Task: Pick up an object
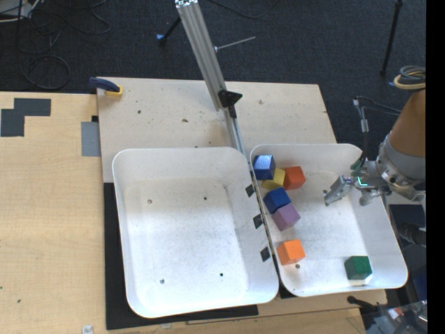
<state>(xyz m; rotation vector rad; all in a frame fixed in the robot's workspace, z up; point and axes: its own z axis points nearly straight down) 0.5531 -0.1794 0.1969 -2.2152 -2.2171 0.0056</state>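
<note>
1. Progress is early, by my judgement: nothing has been lifted, and every block lies on the floor of the right bin [379, 218].
2. Candidate objects sit mostly along that bin's left wall: a light blue block [263, 164], a yellow block [278, 178], an orange-red block [294, 177], a dark blue block [277, 199] and a purple block [286, 216] crowd together, touching or nearly so. An orange block [291, 251] lies a little nearer the camera, and a green block [358, 267] sits alone near the front right corner.
3. Left bin [132, 186] holds no blocks.
4. Gripper [339, 190] hangs over the right bin's bare middle, apart from every block, with nothing between its fingers. Whether it is spread or closed I cannot tell at this angle.
5. Remaining work is the whole pick: choose a block, descend, close and lift. The green or orange block looks easiest, being clear of neighbours.
</note>
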